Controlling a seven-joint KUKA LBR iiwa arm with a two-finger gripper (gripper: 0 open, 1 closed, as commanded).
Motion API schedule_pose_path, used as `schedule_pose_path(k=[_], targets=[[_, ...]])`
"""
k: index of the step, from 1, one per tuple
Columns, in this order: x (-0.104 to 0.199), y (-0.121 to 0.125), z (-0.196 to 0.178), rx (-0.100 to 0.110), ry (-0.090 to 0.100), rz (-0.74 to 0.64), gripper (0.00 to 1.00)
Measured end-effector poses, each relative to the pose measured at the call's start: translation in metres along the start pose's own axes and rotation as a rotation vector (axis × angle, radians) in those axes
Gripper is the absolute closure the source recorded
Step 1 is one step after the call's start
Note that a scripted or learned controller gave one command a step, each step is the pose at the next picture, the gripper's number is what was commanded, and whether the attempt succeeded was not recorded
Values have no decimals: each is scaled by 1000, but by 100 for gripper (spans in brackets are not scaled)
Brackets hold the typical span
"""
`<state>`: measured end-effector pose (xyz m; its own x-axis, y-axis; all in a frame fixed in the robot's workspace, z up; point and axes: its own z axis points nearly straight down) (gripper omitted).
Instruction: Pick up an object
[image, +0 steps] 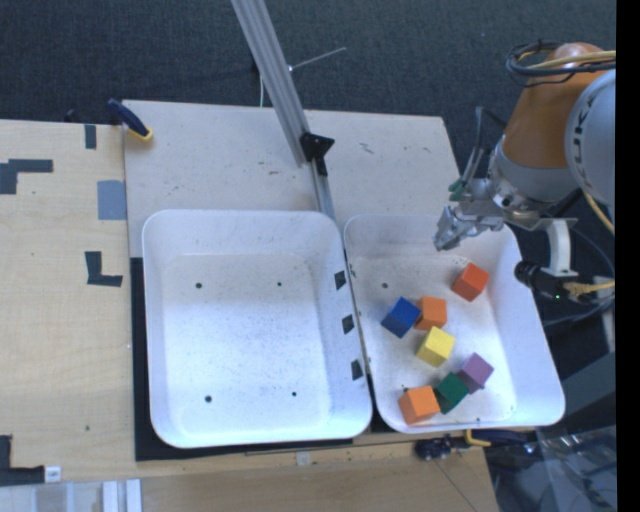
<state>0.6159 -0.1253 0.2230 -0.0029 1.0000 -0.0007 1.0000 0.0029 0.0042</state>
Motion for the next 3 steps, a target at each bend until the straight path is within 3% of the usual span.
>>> schedule_pose_path(k=[1, 3], targets=[[9, 4, -59, -2, 0, -1, 100], [117, -11, -38, 7, 1, -3, 100]])
